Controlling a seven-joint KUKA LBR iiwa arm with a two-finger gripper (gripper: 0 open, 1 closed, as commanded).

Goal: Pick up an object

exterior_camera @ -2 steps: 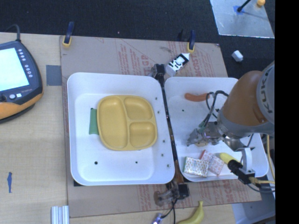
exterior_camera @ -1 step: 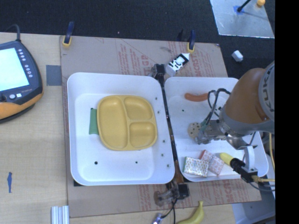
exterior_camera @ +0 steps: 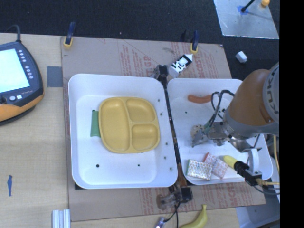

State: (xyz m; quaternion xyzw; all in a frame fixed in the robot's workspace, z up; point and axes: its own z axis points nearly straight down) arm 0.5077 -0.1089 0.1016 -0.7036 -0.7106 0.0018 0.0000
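Grey gripper [exterior_camera: 199,136] hovers low in the right bin [exterior_camera: 183,91]; whether it is clenched I cannot tell. Patterned packets [exterior_camera: 205,167] lie just beside it, so a descent could miss, nudging them toward the yellow piece [exterior_camera: 230,161]

A grey arm [exterior_camera: 247,127] with a broad orange band [exterior_camera: 254,96], black lettering and black cables at the wrist.

The two bins [exterior_camera: 78,127] are white. The plate [exterior_camera: 128,125] is yellow, with a green thing [exterior_camera: 95,123] under its edge. The sausage [exterior_camera: 199,98] is orange-red. The packets [exterior_camera: 206,167] are pale with little dots. The banana [exterior_camera: 197,218] is yellow. The arm [exterior_camera: 254,101] is grey and orange. The bench [exterior_camera: 28,175] is light brown.
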